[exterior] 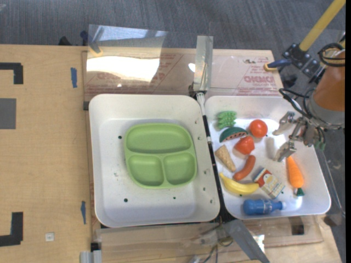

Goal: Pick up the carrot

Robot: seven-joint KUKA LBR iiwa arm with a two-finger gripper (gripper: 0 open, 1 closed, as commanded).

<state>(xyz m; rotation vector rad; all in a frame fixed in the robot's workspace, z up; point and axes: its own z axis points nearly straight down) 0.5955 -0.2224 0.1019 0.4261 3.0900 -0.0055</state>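
Hanging over the right bin point(323, 204) near its right edge, the gripper point(286, 137) has its two fingers spread apart with nothing between them. The lower fingertip point(282, 155) sits just above the top end of the carrot point(295, 172), which lies lengthwise along the right edge of that bin, green stem toward the near right corner; whether they touch cannot be told. Left of the gripper is one tomato point(258, 127), with one broccoli floret point(225, 118) toward the far left corner. Below these lie one watermelon slice point(232, 132), one red pepper point(244, 144), one cone-shaped piece point(225, 158) and one sausage point(244, 167). One banana point(238, 186), one small carton point(269, 182) and one blue bottle point(262, 206) line the near edge. The left bin point(104, 163) carries one green divided tray point(160, 154).
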